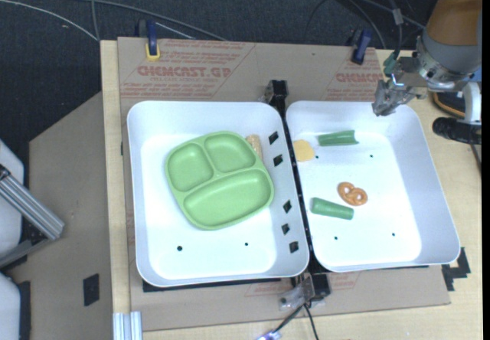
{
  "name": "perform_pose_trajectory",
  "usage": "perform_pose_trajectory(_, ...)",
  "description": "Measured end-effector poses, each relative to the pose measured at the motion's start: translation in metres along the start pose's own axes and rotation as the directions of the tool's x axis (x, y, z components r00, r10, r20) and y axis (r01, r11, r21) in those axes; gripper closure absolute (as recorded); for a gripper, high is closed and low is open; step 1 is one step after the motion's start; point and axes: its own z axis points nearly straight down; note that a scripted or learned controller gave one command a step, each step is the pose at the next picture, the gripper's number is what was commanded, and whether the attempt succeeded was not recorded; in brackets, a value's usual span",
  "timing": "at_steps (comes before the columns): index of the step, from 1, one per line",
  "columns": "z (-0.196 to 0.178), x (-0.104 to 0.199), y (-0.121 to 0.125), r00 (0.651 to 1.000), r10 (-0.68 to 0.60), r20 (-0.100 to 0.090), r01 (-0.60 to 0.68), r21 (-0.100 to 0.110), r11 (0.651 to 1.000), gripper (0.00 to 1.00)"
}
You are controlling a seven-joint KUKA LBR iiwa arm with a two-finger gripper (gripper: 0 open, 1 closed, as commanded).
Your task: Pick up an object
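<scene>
Overhead, the right bin [429, 178] offers the most open floor: its lower half and right side are bare white, and its four small items sit toward the left and middle. The left bin [153, 239] is largely taken up by a green divided plate [220, 179], leaving a bare strip along the bottom and left wall; a small tan piece [253, 147] lies just beside the plate's upper right corner. Both bins rest on a brown cardboard sheet [207, 63] held by blue clamps [152, 38] at its far edge, with a dark carpeted floor [61, 32] and loose cables beyond. In the right bin, a green stick [336, 138] lies near the top, a yellow piece [304, 150] just beside the dividing wall, an orange pretzel [353, 194] near the middle, and a second green piece [331, 209] close below it. The gripper [384, 105] hangs over the right bin's upper rim near its top right corner, nothing between its fingers; whether they are spread or closed cannot be told. The green stick is nearest it, down and to the left; the pretzel lies farther off.
</scene>
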Motion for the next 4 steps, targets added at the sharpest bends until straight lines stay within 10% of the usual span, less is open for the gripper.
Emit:
perform_pose_trajectory(1,-0.037,0.000,0.001,1.000,0.000,0.000,0.000,0.001,1.000,1.00)
perform_pose_trajectory(4,-0.023,0.133,-0.078,1.000,-0.001,-0.002,0.001,0.008,1.000,1.00)
